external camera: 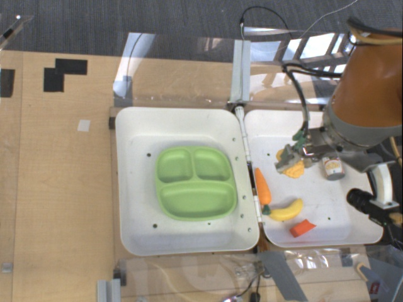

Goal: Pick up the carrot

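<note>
The gripper [291, 158], jaw state indeterminate, hovers over a yellow item [295, 170] mid-bin, while the carrot [262, 187] lies apart against the right bin's [352, 234] left wall.

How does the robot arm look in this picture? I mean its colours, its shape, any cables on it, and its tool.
The arm is thick and rounded, with a wide orange band above a grey wrist section. Thin black cables loop from behind the bins to the wrist. The tool is small, grey and metallic, with darker parts. A black and white fitting sticks out below the wrist.
</note>
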Controlling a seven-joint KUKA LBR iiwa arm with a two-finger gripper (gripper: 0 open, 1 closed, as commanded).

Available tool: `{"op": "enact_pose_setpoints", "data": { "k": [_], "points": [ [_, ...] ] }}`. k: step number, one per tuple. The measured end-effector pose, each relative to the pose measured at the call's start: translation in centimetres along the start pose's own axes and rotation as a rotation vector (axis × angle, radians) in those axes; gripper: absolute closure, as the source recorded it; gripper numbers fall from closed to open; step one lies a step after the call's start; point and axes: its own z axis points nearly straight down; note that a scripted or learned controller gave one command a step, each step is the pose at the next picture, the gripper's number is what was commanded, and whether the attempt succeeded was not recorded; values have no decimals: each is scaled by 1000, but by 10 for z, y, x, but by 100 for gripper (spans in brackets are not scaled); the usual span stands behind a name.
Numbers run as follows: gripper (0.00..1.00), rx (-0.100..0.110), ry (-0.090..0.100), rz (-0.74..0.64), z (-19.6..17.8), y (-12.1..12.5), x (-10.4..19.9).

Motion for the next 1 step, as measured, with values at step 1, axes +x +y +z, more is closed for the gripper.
{"op": "enact_pose_setpoints", "data": {
  "k": [1],
  "points": [
    [100, -4, -1, -6, -11, 2, 0]
  ]
}}
